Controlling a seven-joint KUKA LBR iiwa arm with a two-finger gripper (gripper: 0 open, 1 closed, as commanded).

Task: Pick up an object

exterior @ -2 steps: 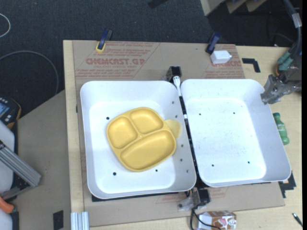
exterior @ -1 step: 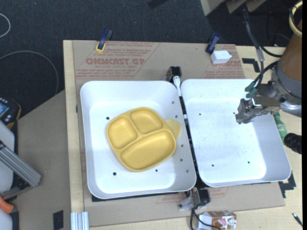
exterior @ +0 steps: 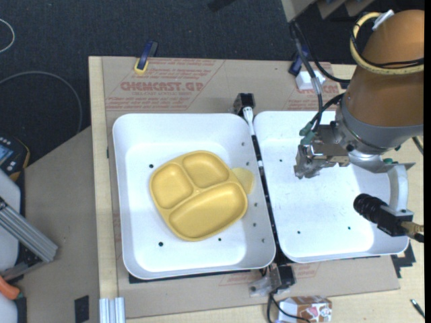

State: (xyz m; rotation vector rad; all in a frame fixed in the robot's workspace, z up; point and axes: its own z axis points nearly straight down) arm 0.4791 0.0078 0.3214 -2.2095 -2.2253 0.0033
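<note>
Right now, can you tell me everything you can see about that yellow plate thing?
The yellow plate is a rounded, divided dish that looks like smooth plastic. Raised ridges split it into three sections: two smaller ones at the top and one larger one below. All three look bare. It lies flat, right side up and turned a little askew, on the floor of the left bin. A small pale yellow piece peeks out from its right edge. The pincer hangs apart from it, above the right bin.

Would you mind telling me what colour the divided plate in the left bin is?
Yellow all over; the divided plate shows best in the camera view.
</note>
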